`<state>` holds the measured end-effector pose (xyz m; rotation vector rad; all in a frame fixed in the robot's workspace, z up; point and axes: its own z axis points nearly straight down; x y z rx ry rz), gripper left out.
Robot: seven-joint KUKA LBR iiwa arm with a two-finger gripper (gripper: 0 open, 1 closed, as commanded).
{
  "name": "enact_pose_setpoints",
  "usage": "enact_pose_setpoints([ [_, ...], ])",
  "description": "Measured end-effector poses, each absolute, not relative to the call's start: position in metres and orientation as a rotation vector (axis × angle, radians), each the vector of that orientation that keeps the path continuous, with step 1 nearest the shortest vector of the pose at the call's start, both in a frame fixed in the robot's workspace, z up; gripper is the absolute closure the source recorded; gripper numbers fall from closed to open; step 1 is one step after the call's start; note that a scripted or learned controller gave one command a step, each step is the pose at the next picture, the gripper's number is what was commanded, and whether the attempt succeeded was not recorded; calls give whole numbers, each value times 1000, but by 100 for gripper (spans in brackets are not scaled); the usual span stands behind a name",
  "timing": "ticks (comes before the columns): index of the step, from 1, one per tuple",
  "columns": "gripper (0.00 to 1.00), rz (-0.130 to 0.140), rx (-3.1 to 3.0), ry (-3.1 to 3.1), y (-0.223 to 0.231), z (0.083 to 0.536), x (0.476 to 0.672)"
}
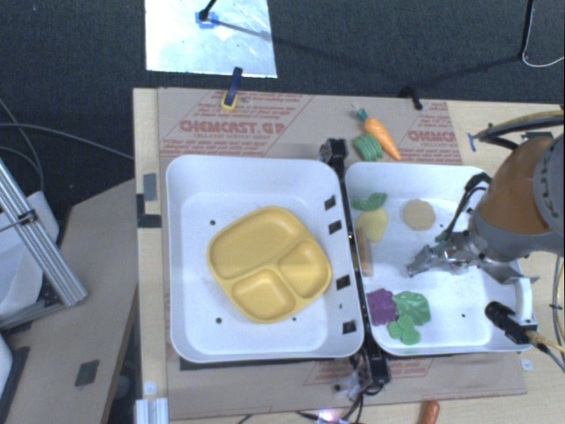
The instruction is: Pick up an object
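Observation:
The right bin (459,321) holds small toy foods: a tan round cookie (418,214), a yellow piece with a green leaf (372,220), a purple grape bunch (381,305) and green leafy pieces (409,315). My gripper (430,261) hangs low in the middle of this bin, pointing left, just below the cookie and above the green pieces. Nothing shows between its fingers. The left bin (190,237) holds a yellow divided plate (267,261).
A toy carrot (380,136) with a green piece lies on the cardboard behind the right bin. A thin brown stick (365,256) rests along the right bin's left wall. The arm's orange band (521,197) fills the bin's right side.

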<state>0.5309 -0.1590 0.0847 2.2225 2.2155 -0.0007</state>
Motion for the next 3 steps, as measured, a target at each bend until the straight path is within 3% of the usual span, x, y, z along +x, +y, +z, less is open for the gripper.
enact_pose_setpoints([
  [1, 0, -2, 2225, 2220, -165, 84, 484],
  [2, 0, 7, 2207, 2226, -151, 85, 556],
  [3, 0, 0, 2220, 2216, -196, 85, 548],
])
